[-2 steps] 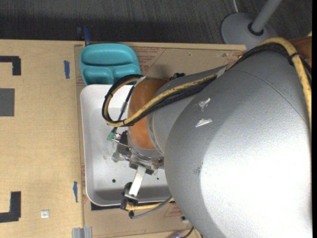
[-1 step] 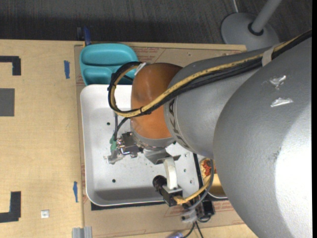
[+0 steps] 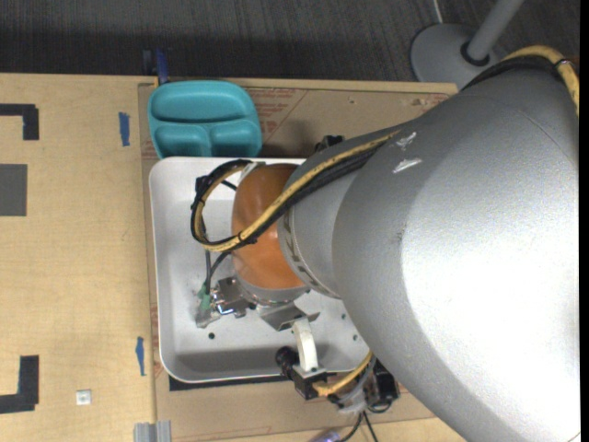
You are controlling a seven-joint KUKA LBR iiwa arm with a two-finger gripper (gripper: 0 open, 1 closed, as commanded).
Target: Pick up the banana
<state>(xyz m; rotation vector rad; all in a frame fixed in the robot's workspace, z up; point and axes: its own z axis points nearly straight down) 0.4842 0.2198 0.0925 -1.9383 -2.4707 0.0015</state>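
Grey arm (image 3: 442,247) with orange band (image 3: 262,233) is being held low over white bin (image 3: 175,247), covering most of bin floor. Gripper state cannot be told. Banana is not being made out; likely hidden beneath arm. Judged light, slightly soft, curved, smooth-skinned: best gripped across middle. Bin walls close by; teal tray (image 3: 204,118) just beyond far rim; manoeuvring room tight.

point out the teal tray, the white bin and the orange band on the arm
teal tray (image 3: 204,118), camera view, on its raised top surface above the bin
white bin (image 3: 175,247), camera view, on the bare floor near its left wall
orange band (image 3: 262,238), camera view, on its curved side above the wrist
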